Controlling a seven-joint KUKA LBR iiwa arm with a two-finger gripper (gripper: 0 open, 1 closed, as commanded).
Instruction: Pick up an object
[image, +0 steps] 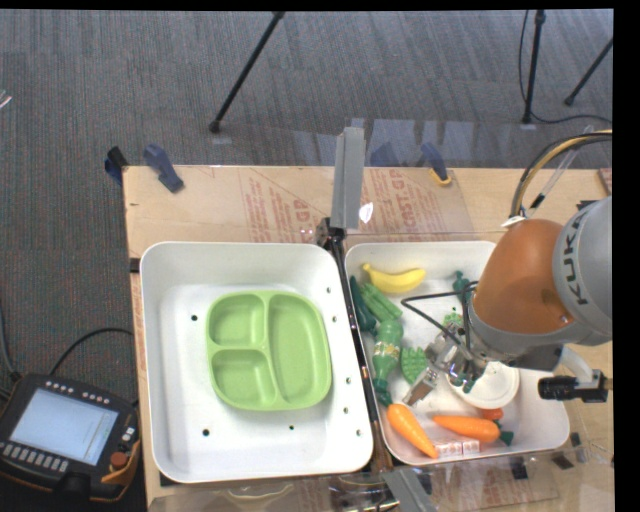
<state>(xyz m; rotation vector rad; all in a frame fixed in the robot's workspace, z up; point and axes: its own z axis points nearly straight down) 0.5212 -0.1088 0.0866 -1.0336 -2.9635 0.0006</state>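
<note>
Camera view: end effector low in the right bin, toys lying to its left and below.

Left to right: the left bin (170, 275) carries a green divided plate (268, 349); the right bin (545, 425) holds the clutter. A green toy vegetable (386, 350) lies just left of the end effector (432, 377), its long axis running roughly up and down the picture. An orange carrot (412, 428) sits below the tip, slanting down to the right, and a yellow banana (394, 278) lies well above. The tip hovers beside the green pieces; whether it is spread or pressed together I cannot tell, and nothing shows pinched. The nearest candidate, by my reading, is the green vegetable.
</note>
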